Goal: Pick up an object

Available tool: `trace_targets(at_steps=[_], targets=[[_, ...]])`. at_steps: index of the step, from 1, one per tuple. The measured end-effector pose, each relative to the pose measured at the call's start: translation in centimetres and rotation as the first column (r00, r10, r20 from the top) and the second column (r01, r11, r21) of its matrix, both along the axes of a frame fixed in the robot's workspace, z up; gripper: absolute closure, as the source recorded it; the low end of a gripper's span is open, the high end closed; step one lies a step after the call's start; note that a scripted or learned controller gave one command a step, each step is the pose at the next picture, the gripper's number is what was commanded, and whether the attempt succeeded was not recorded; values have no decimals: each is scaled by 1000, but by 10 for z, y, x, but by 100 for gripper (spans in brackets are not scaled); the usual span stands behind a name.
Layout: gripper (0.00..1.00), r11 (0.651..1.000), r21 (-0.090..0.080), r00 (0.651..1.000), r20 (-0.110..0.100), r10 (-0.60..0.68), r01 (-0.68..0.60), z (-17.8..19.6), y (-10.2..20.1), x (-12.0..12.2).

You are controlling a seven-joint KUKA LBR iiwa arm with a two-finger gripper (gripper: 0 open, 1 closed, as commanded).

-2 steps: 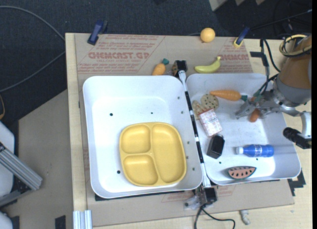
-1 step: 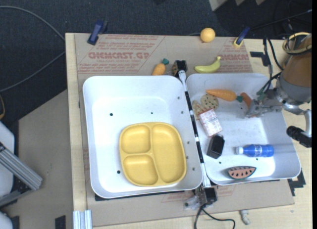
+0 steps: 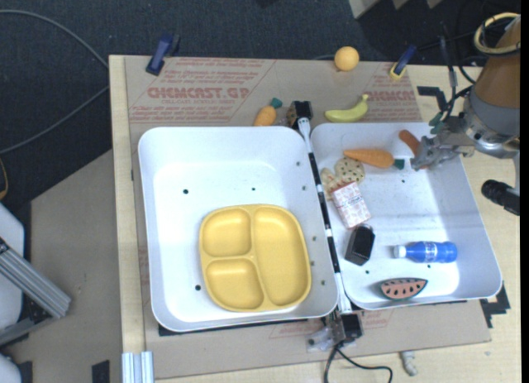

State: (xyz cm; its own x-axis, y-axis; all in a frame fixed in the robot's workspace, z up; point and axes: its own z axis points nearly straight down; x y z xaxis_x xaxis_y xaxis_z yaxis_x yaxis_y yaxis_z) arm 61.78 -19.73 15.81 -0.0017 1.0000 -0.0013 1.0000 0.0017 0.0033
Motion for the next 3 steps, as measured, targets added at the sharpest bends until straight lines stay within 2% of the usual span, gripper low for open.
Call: trace_targets(at_steps=[1,2,3], targets=[[100,1000,0,1000,0,0,0,51,25,48],[0,1000,0,1000,-2,-1,1,50,25,47],[0,1000,1,1000,-6,-2,2,-18,2,27]])
